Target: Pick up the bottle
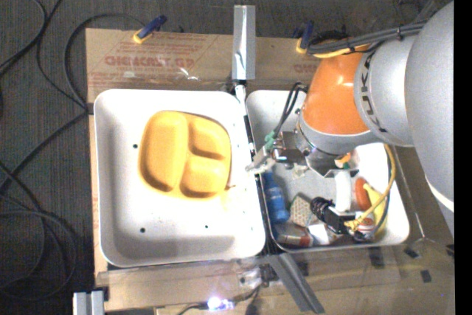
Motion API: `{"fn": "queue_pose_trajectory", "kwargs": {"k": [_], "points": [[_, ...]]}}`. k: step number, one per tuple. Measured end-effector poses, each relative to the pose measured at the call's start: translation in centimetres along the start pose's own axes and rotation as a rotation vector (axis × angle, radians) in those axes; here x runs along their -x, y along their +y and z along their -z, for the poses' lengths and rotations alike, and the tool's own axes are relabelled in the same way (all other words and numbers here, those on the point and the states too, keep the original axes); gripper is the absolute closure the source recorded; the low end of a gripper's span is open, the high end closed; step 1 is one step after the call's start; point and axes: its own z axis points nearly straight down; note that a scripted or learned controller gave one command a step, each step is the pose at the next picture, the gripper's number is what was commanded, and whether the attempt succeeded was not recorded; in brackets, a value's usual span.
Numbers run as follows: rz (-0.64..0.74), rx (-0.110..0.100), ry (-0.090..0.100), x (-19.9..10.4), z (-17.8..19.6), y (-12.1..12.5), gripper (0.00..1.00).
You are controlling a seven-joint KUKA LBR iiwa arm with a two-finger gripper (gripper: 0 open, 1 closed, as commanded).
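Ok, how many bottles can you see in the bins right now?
1. A blue bottle lies along the left wall of the right bin. The arm covers much of that bin, so others may be hidden.

Yellow tray (186, 153) in left bin (147, 225)

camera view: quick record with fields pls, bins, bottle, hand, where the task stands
left bin: holds a yellow divided tray
right bin: holds the bottle and a cluster of small items along its near edge, one of them red
bottle: blue, lying down along the right bin's left wall
arm: reaches in over the right bin
hand: over the right bin, close to the bottle's far end
task state: bottle lies in the bin, not lifted
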Motion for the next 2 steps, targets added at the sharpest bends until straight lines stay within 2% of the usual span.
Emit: {"fn": "queue_pose_trajectory", "kwargs": {"k": [1, 2], "points": [[-0.014, 0.000, -0.001, 0.46, 0.02, -3.15, 0.00], [-0.017, 0.000, 0.000, 0.65, 0.01, -3.14, 0.00]]}}
